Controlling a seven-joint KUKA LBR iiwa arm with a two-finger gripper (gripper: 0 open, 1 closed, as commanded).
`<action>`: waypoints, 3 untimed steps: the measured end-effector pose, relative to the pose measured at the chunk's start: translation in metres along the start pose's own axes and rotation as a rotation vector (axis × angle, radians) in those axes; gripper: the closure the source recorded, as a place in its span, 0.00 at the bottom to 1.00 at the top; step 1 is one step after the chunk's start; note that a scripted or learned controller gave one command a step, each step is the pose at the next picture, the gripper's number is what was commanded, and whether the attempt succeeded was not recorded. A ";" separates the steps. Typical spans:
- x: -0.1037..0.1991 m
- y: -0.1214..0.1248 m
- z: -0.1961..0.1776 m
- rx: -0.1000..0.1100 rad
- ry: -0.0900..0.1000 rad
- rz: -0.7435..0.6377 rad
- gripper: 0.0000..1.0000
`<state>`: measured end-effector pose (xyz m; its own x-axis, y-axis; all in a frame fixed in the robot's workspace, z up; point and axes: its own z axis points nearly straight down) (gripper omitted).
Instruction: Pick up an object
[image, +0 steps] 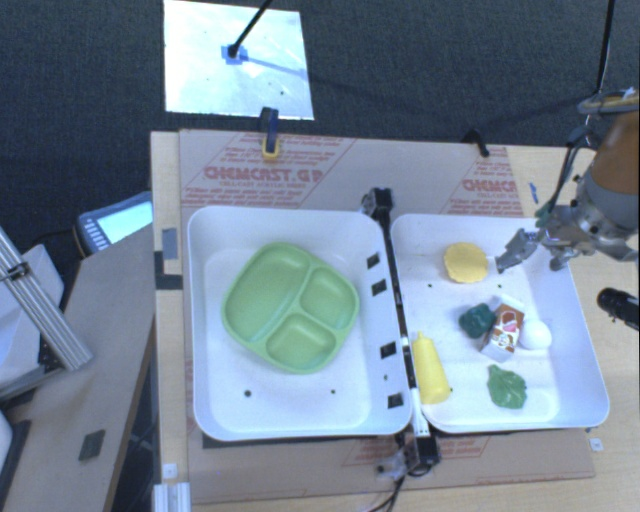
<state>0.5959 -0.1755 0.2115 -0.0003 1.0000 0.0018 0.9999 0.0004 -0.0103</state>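
Over the right bin (580, 330), near its far right corner, I hang with my gripper (535, 252) above the white floor. My two fingers stand apart with bare bin between them, so I am released and grasp nothing.

As I judge it, the task is hardly begun. Nothing is lifted; every candidate lies on the bin floor. The yellow disc (465, 262) is nearest, just to the left of my left finger but not touching it. Nearer the camera sit a dark green lump (477, 320) and a small carton (505, 328), touching or nearly so, with a white egg (537, 335) just beside the carton. A yellow bottle (431, 368) lies along the divider between the bins, and a light green lump (507, 387) sits near the front edge. What is left is everything: choose one, come down over it, close, and raise it clear. The disc looks the shortest reach, though it is flat and may give my fingers little to bite.

The left bin (215, 400) holds a green tray (290, 306) with three compartments, well apart from me.

Much is hard to read. My arm is cut off at the picture's right, so my wrist angle is unclear. How high I hang above the floor I cannot tell from this slant. The two green lumps are too small to name, and the carton's print is illegible.
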 end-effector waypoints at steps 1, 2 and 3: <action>0.000 0.003 -0.007 -0.012 -0.002 -0.003 0.00; -0.001 0.008 0.036 -0.010 -0.002 -0.002 0.00; 0.007 0.015 0.088 -0.009 -0.001 -0.005 0.00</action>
<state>0.6104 -0.1681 0.1237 -0.0058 1.0000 0.0006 1.0000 0.0058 -0.0014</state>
